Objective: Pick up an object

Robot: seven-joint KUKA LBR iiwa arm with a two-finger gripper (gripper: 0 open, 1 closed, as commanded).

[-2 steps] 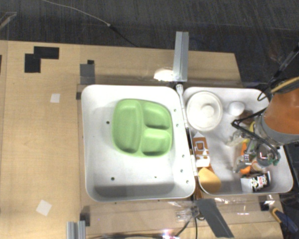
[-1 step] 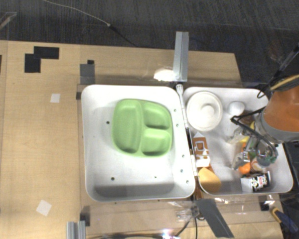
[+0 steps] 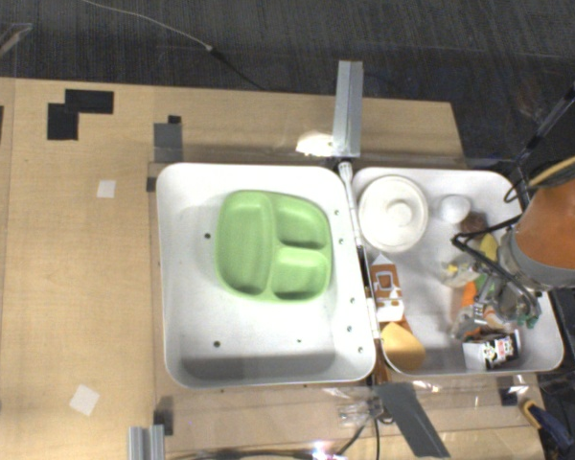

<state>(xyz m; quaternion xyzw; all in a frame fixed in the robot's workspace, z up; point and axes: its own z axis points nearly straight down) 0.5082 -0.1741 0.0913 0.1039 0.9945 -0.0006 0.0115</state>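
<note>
The arm reaches in from the right, its orange band over the right edge of the right bin (image 3: 431,367), and the hand (image 3: 487,305) is down among the clutter at that bin's right side. Cables and wrist hardware hide its working end, so I cannot tell how it is set or whether it has hold of anything.

Candidates for the pick all lie in the right bin: a white bowl (image 3: 394,211) at the far left corner, a small white round piece (image 3: 454,206) just right of it, an orange-yellow lump (image 3: 403,344) near the front left, a printed card (image 3: 387,289) between them, and a black-and-white packet (image 3: 492,351) just near of the hand. The left bin (image 3: 187,286) holds a green divided tray (image 3: 271,244).

To do this well, I judge the hand should settle on one item standing apart from its neighbours, centre over it, and lift straight up
</note>
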